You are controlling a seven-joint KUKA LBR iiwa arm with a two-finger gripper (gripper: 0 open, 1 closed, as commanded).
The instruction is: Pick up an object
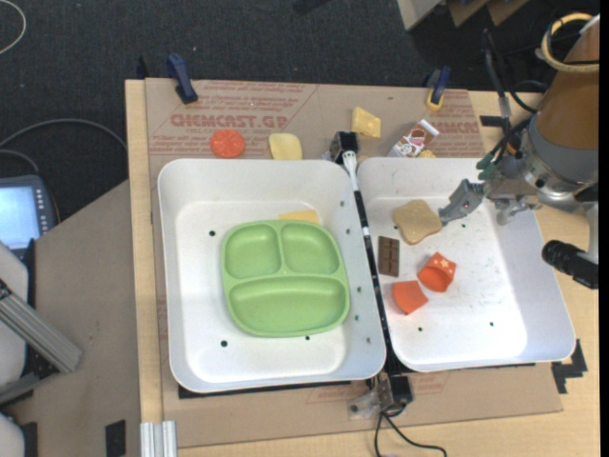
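The hand hovers in the right bin, and whether it is wide or narrow I cannot tell. Just beside its tip lies the toast slice, the likeliest target: probably light, stiff toy plastic, flat and slippery, best pinched across its thin edges. Below the hand sit two orange pieces, chunkier and likely easier to grip.

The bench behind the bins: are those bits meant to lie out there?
Probably strays. An orange disc, two yellow pieces and a small packet lie on the cardboard outside both bins.
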